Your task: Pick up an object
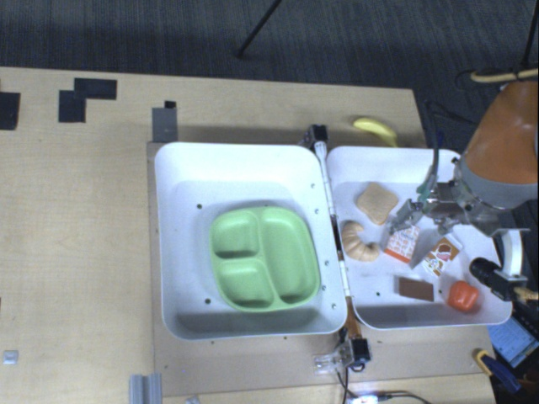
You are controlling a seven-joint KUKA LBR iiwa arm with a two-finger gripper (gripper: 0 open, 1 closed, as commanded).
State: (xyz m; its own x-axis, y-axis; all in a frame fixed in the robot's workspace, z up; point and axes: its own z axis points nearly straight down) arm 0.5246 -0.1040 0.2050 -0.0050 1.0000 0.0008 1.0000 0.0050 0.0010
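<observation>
- The arm (505, 146) is cut off by the picture's right edge.
- It hides the right bin's (370, 310) far right corner.
- The gripper's (418, 211) finger state is unreadable.

The left bin (177, 225) is taken up at its middle by a green divided plate (264, 257); bare floor is left along its far edge and down its left wall. The right bin (370, 162) is crowded: a slice of bread (376, 201) and a croissant (361, 241) are set near its left wall, two small cartons (402, 244) (441, 256) lie at the middle, and a brown bar (415, 289) and a red fruit (462, 296) lie along its near edge. The gripper (425, 209) and arm (505, 154) are hung over the right side. Open floor is left at the far left corner. A banana (376, 130) lies on the bench (76, 268) beyond that bin.
</observation>
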